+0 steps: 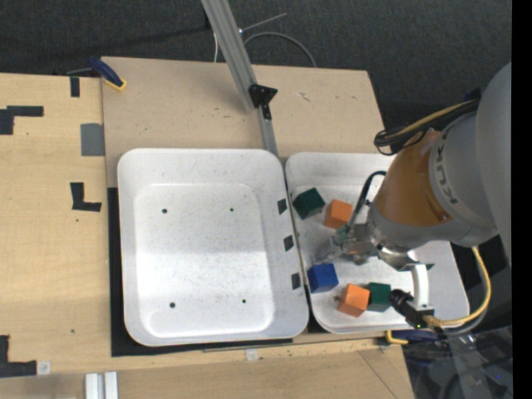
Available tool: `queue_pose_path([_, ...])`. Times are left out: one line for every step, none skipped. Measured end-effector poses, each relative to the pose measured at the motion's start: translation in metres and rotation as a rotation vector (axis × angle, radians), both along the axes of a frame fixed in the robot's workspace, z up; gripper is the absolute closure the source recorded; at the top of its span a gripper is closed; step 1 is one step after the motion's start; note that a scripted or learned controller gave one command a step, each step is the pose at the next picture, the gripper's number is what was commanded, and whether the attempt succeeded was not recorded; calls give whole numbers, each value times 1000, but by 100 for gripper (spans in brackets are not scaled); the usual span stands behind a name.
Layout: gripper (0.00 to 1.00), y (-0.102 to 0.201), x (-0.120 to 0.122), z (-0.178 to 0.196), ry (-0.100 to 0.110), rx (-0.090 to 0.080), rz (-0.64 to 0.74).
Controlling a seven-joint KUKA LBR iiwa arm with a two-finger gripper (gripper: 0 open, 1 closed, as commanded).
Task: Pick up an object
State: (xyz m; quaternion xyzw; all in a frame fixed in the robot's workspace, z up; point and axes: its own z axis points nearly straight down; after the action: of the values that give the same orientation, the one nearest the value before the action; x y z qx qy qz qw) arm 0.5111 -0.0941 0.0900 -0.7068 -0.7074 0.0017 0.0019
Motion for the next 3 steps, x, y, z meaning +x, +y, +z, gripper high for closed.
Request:
queue_pose_path([100,1,0,11,0,2,1])
queue_pose_path([100,-6,2,55,-7,-1,0])
queue_pose_path([100,-2,-1,98,-8,-1,1])
